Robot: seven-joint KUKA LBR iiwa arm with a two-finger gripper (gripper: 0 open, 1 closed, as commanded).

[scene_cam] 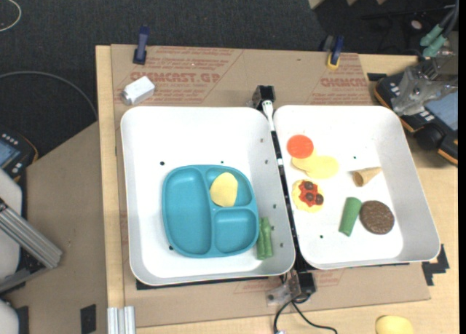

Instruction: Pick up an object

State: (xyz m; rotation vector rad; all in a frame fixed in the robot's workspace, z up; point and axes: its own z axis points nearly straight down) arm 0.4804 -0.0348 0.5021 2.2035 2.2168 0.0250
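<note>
End effector [421, 86] (grip state: cannot tell) sits outside the right bin [378, 118], well apart from the brown disc [377, 217].

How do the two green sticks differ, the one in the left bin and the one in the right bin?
The green stick in the left bin looks darker and thinner; the green stick in the right bin is brighter and thicker. The left one lies beside the teal tray, near the bin's wall; the right one lies tilted, next to a brown round piece. Both are green and elongated.
</note>
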